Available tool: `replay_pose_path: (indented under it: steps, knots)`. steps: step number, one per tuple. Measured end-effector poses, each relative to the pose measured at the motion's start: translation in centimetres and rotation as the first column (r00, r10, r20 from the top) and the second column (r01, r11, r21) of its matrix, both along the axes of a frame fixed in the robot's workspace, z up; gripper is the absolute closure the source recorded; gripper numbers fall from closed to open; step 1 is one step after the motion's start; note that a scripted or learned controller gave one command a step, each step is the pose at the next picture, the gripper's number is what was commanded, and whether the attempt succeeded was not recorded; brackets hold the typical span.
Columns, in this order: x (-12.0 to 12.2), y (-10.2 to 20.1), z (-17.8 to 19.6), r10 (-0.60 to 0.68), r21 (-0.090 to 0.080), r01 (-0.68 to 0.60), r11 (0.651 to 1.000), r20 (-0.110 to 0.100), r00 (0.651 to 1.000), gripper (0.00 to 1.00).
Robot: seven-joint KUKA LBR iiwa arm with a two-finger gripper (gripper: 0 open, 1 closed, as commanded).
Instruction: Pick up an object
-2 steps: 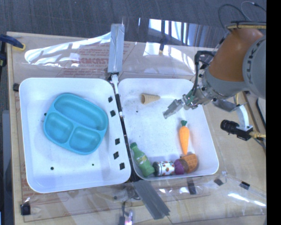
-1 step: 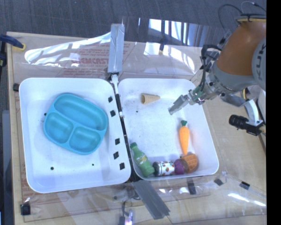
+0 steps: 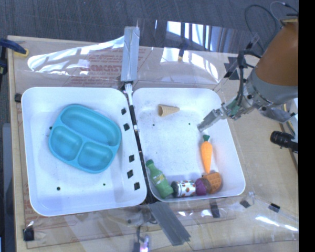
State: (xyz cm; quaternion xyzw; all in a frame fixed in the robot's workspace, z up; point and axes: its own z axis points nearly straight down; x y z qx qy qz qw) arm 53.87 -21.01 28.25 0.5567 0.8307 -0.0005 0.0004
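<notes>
Orange carrot (image 3: pixel 206 155) lies in the right bin (image 3: pixel 147 140), just below our tool (image 3: pixel 205 123), long axis running near-to-far, leaf end toward the tool. Whether the tool is wide or narrow, we cannot tell.

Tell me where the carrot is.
The carrot lies in the right bin, near its right wall, just below the gripper.

Robot lab: taped bench (image 3: pixel 262 156), white bins (image 3: pixel 37 193), clamps (image 3: pixel 13 47).
</notes>
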Motion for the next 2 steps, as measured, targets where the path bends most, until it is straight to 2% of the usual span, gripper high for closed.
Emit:
replay_pose_path:
  steps: [1,2]
  knots:
    - [-0.5,0.1,-13.6,0.022,0.003,-0.022,1.0,-0.006,1.0,0.0]
    - [0.1,-0.1,-5.2,0.063,0.001,-0.063,0.998,-0.001,0.998,0.0]
